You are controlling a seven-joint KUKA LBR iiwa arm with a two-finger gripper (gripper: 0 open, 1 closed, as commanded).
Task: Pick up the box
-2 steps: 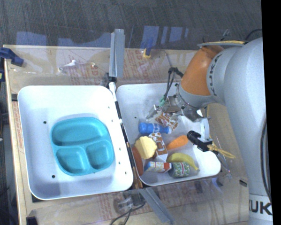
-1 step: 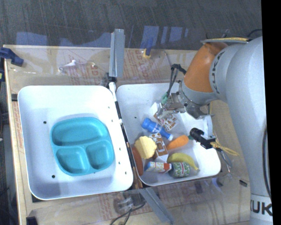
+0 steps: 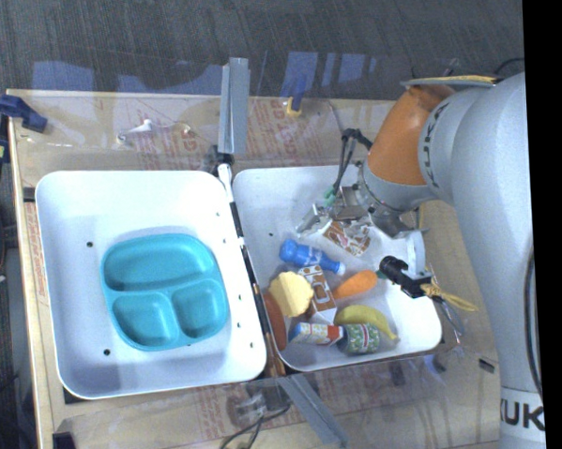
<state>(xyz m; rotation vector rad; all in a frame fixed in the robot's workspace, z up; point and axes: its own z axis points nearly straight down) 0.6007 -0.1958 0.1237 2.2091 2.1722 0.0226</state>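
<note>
Two bins side by side. The shallow white plastic left bin (image 3: 64,211) has the blue three-compartment plastic tray (image 3: 162,291) lying in its middle. In the shallow white plastic right bin (image 3: 261,196), my gripper (image 3: 339,211) sits at the back, just behind a crinkled foil packet (image 3: 349,236). Nearer the front, the small brown cardboard box (image 3: 320,290) lies between a pale yellow block (image 3: 287,294) on its left and an orange toy carrot (image 3: 357,283) on its right. A yellow toy banana (image 3: 368,316) lies in front of the carrot.
</note>
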